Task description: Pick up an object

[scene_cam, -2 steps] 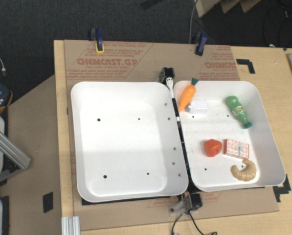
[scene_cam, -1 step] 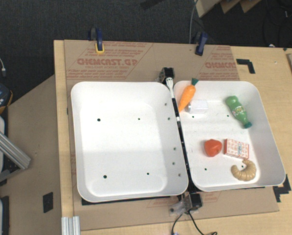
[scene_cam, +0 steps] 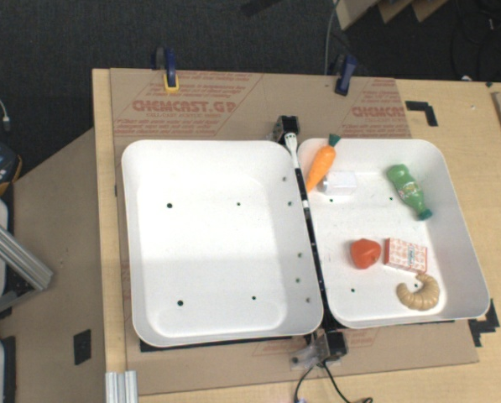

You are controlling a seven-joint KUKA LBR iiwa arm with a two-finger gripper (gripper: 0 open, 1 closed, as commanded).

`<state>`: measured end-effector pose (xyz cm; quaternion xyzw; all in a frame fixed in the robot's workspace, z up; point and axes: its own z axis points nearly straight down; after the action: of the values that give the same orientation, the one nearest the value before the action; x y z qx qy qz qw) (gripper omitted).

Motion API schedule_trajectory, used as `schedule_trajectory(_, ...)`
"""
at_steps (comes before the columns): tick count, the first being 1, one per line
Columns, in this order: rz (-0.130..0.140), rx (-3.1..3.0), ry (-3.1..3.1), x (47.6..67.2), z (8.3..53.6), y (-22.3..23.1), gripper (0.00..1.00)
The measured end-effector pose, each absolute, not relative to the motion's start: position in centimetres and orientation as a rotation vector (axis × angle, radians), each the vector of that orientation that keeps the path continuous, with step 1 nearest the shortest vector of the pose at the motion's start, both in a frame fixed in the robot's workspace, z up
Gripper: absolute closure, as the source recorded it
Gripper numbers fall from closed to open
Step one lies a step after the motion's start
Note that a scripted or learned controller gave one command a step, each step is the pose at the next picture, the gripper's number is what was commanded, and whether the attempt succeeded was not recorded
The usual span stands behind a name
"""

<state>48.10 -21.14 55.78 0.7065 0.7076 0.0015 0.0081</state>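
**Two bins on the counter, five objects in the right one**

From my remote seat I cannot tell the state of the gripper, so I start at the right side, where the arm reaches in, and work leftward.

The right bin (scene_cam: 451, 154) carries everything there is to pick. I count five objects, one of each kind. A green bottle (scene_cam: 409, 191) lies tilted near the bin's far right part. A toy carrot (scene_cam: 320, 164) lies at the far left corner, its green top pointing away from me, close beside the seam between the bins. Just beside the carrot's lower end sits a small pale block (scene_cam: 340, 184), hard to make out against the white floor. Toward the near side, a red rounded piece (scene_cam: 365, 253) sits just left of a small patterned box (scene_cam: 406, 256); the two look nearly touching. Below the box, a curled tan pastry-like item (scene_cam: 421, 294) rests close to the bin's near rim.

The left bin (scene_cam: 149, 162) shows its white floor with a few dark dots.

Both bins sit side by side on a brown board (scene_cam: 233, 91) laid on the counter, held by two clamps (scene_cam: 168, 68) at the far edge.
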Motion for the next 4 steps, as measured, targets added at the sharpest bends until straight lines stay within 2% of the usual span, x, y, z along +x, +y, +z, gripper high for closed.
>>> schedule_trajectory(1,0.004,2.209,2.213,48.1,55.7,-21.1,0.0)
schedule_trajectory(2,0.006,2.204,2.208,48.2,56.9,-21.2,1.0)
schedule_trajectory(3,-0.011,2.233,2.232,47.8,41.3,-20.4,1.0)
schedule_trajectory(4,0.001,2.22,2.219,48.0,42.2,-20.5,0.0)
